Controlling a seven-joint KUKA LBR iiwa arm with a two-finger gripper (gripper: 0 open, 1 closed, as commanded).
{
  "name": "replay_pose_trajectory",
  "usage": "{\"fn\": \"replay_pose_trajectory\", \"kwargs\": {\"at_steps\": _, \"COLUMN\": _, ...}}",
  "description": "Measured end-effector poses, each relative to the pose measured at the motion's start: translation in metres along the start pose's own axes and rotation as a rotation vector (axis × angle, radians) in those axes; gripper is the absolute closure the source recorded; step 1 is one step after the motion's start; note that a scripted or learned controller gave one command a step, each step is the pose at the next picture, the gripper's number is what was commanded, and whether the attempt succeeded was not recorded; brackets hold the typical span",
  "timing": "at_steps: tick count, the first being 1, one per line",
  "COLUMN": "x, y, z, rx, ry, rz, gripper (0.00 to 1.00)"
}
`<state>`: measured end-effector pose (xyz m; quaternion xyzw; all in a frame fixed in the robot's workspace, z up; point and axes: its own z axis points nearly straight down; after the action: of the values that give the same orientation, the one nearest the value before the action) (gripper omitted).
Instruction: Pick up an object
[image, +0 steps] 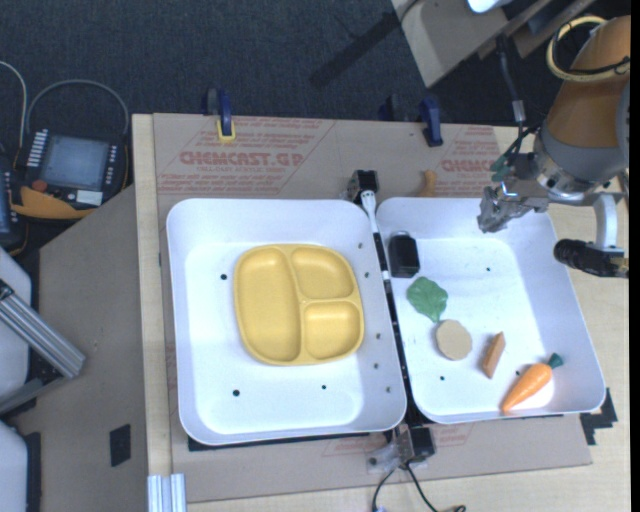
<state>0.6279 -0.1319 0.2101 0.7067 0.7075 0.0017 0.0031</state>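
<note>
We see the gripper (493, 215) over the right bin's (520, 400) far edge, its fingertips too blurred to judge. Nearer us lie a green leaf (428, 297), a tan disc (453, 340), perhaps a bread stick (492, 355), and a carrot (527, 387). A yellow divided plate (298, 302) sits in the left bin (200, 330).

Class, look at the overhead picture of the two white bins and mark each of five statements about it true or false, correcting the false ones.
1. The yellow divided plastic plate lies in the left white bin. True.
2. The orange toy carrot lies in the left bin. False: it lies in the right white bin, near its front corner.
3. The gripper holds the carrot. False: it hovers at the right bin's far edge, apart from the carrot.
4. The green leafy toy lies beside the round beige disc. True.
5. The plate has five compartments. False: three.
</note>
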Motion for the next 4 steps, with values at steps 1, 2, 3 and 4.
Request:
{"fn": "replay_pose_trajectory", "kwargs": {"at_steps": 1, "x": 0.000, "y": 0.002, "z": -0.055, "rx": -0.002, "ry": -0.001, "rz": 0.000, "gripper": 1.00}}
{"fn": "replay_pose_trajectory", "kwargs": {"at_steps": 2, "x": 0.046, "y": 0.011, "z": -0.048, "rx": 0.004, "ry": 0.002, "rz": -0.004, "gripper": 1.00}}
{"fn": "replay_pose_trajectory", "kwargs": {"at_steps": 3, "x": 0.095, "y": 0.015, "z": -0.051, "rx": 0.003, "ry": 0.002, "rz": -0.004, "gripper": 1.00}}
{"fn": "replay_pose_trajectory", "kwargs": {"at_steps": 4, "x": 0.139, "y": 0.013, "z": -0.049, "rx": 0.007, "ry": 0.003, "rz": -0.004, "gripper": 1.00}}
